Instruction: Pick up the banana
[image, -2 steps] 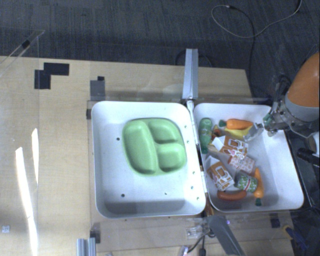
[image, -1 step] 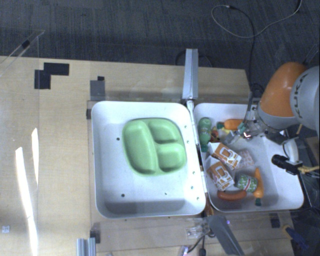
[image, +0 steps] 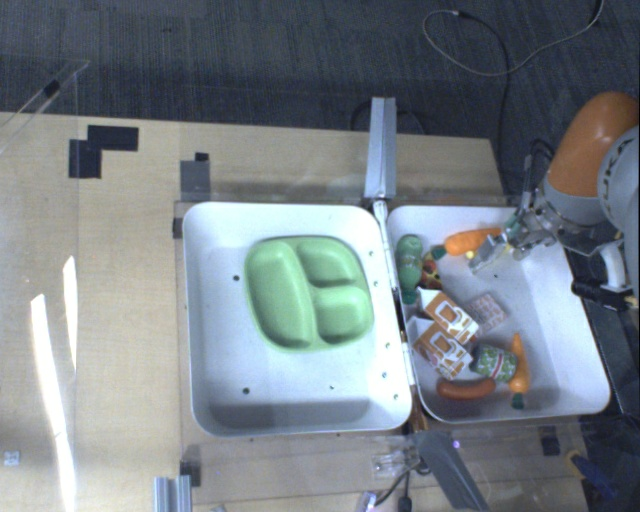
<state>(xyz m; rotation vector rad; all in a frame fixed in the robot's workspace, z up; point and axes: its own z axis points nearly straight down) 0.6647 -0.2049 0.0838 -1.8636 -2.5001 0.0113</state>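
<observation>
Left bin (image: 200, 300) holds green tray (image: 308, 290); right bin (image: 570, 330) clutter; tool (image: 497, 250) state unclear.

On the worktop (image: 120, 300), the left bin (image: 215, 400) holds a green 3-section plate (image: 308, 290); the end effector (image: 497, 248) hangs beside an orange carrot (image: 468, 241).

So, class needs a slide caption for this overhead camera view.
Grey arm's gripper hovers by orange item in right bin; green divided tray in left bin.

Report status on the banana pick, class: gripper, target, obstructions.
Gripper low over right bin's far end, beside an orange item. Banana not identifiable among the toy food. Cartons, green bottle crowd the bin.
</observation>
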